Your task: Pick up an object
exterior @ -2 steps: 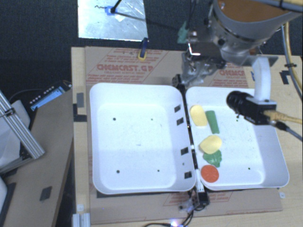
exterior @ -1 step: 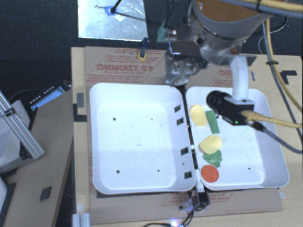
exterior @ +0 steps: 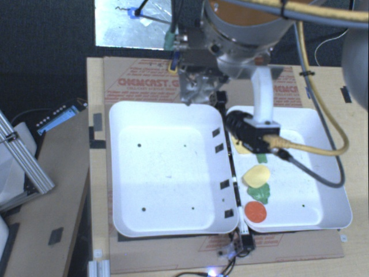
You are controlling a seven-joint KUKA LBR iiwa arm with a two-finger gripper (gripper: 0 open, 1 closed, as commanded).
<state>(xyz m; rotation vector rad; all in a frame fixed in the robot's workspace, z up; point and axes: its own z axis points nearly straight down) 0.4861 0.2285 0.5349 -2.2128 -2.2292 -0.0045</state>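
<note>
Several small objects lie in the right bin near its left wall. A yellow piece sits above a green piece, and an orange-red disc lies closest to the front. Another yellow piece is partly hidden under a black cable fitting. My gripper hangs over the back rim of the left bin, near the divide between the bins. It is apart from all the objects and nothing shows in its grasp. The arm's big body covers the area behind it.
A yellow cable and a grey cable trail across the right bin. A white post stands above the black fitting. Both bins rest on a cardboard sheet. A metal frame stands at the left.
</note>
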